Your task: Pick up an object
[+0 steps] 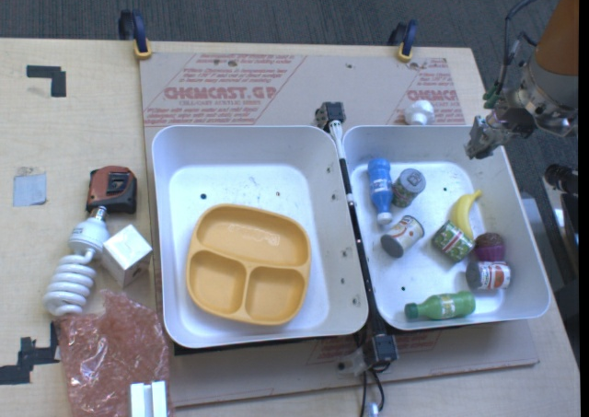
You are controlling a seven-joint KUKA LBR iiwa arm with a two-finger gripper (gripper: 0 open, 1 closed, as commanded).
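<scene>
Two white bins (175,153), one yellow tray (247,263), two bottles (379,187), three cans (408,187), one banana (466,211).

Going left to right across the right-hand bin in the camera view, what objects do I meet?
Blue bottle → grey can → green can → purple ball. The remaining items overlap these in position, so I leave them out.

the arm (552,56) comes in from the right side, orange band on top, and its gripper (482,141) hangs pointing down and a little left.
</scene>
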